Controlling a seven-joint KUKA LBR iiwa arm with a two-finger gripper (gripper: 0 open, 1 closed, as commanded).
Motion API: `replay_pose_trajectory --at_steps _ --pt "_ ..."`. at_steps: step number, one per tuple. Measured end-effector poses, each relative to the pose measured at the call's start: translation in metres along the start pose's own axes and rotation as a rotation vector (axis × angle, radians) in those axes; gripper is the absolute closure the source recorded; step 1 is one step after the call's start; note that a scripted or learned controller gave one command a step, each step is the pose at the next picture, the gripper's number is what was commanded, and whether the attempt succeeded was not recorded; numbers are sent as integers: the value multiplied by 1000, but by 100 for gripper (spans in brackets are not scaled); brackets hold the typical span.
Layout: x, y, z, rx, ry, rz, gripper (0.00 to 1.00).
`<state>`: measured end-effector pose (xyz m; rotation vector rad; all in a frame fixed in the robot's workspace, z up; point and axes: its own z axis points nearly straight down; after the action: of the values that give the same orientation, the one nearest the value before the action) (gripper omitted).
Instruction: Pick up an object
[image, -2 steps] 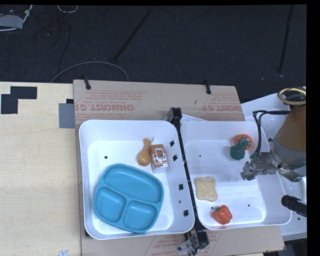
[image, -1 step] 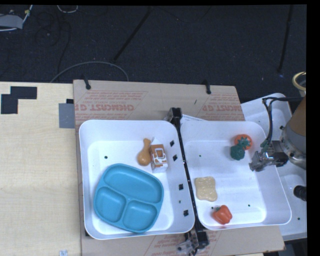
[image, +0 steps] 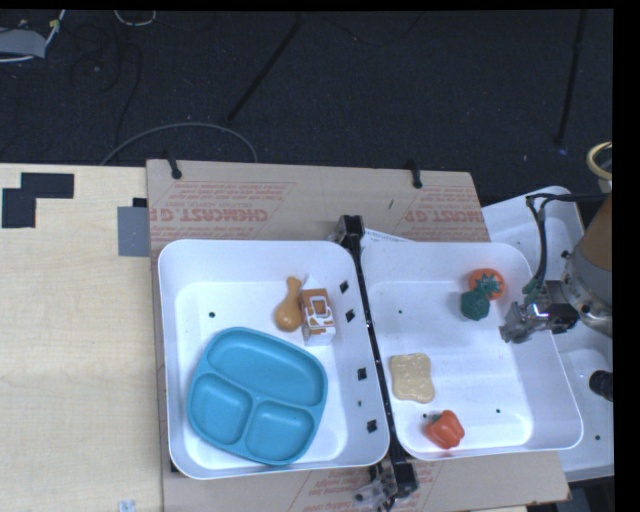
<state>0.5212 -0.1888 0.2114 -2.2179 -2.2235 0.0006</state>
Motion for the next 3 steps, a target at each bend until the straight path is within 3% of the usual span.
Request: replay_pose_trajectory --at_steps 3 --pt "172 4 -14 3 1 0 100"
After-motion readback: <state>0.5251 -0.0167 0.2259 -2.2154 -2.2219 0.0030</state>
